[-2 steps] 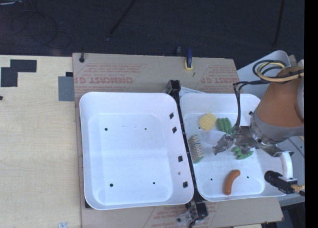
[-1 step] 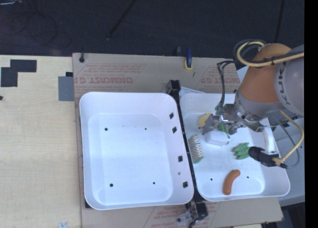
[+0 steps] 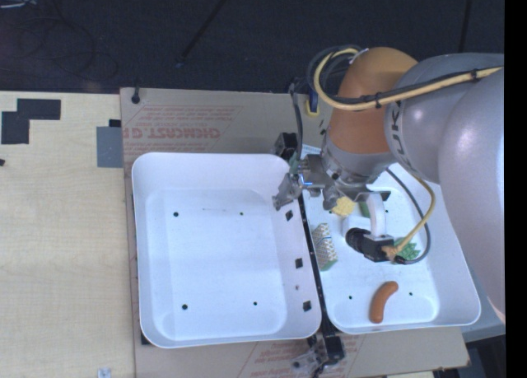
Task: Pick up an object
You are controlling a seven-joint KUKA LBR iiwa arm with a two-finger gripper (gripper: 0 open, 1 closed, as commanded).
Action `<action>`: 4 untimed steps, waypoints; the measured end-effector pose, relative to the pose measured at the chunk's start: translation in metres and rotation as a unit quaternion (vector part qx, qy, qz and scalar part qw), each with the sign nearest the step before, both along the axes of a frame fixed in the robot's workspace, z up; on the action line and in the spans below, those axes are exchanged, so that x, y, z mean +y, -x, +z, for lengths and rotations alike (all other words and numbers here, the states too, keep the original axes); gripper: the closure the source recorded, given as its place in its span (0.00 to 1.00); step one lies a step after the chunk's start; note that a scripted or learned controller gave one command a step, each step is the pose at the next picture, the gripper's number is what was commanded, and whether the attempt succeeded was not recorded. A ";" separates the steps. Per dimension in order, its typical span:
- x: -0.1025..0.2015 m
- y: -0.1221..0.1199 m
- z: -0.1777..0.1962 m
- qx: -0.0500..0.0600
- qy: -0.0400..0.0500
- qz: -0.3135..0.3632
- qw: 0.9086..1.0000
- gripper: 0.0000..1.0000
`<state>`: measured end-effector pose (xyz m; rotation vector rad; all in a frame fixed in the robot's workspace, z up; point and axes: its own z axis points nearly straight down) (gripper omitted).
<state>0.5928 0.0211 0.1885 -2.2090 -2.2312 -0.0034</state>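
The gripper (image 3: 314, 190) hangs at the far end of the seam where the two white bins meet, low over the rims under the arm's orange band (image 3: 370, 92). The wrist hides its tips from this angle, so whether the jaws are spread or pressed together cannot be told, and nothing can be seen pinched between them.

Everything that could be picked up lies in the right bin (image 3: 449, 306), on the arm's side of the jaws. A small yellow piece (image 3: 344, 206) sits just beside the jaws, toward the view's right. A pale ribbed item (image 3: 324, 245), comb-like with a touch of green at its lower end, lies near them toward the view's lower edge, close along the bin's inner wall. A green item (image 3: 409, 248) lies farther right, partly covered, and its shape is unclear. An orange sausage-shaped toy (image 3: 383, 301) rests well apart from the jaws, near the bin's front rim.

The left bin (image 3: 156, 286) stretches away from the jaws on their other side.
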 end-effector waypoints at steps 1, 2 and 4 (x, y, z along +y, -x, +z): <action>-0.015 0.065 0.023 0.004 0.001 -0.007 1.000 0.00; -0.062 0.029 0.168 -0.007 0.003 -0.007 1.000 0.00; -0.084 0.094 0.143 0.004 0.001 -0.006 1.000 1.00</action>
